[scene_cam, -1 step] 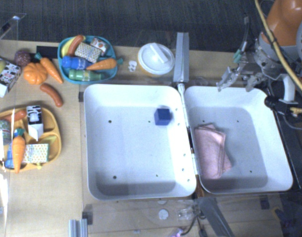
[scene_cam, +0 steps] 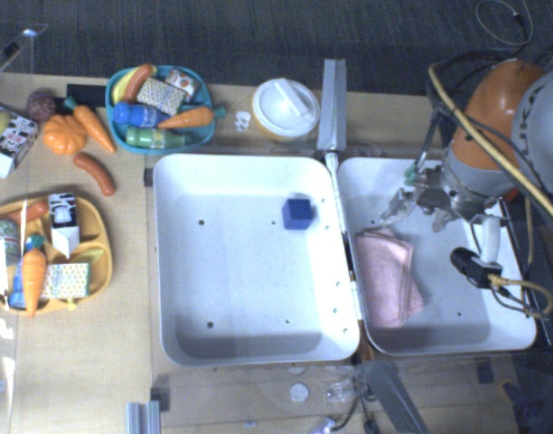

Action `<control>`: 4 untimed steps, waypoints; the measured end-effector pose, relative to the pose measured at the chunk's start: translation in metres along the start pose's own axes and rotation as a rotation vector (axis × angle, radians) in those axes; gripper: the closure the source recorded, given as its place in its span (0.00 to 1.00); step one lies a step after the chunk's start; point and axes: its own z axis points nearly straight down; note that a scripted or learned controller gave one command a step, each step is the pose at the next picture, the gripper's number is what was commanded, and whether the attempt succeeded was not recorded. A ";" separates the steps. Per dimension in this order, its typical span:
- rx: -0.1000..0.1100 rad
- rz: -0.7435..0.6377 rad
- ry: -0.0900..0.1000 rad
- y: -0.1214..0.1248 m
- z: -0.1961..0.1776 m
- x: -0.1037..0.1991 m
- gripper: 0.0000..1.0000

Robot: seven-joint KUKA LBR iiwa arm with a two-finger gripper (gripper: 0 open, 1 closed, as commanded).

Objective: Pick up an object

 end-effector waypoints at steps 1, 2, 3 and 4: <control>-0.018 -0.125 0.000 -0.005 0.073 -0.003 0.00; -0.025 -0.127 0.003 -0.003 0.061 0.000 1.00; -0.006 -0.596 -0.002 0.028 -0.030 0.015 1.00; -0.007 -0.596 -0.002 0.028 -0.030 0.015 0.00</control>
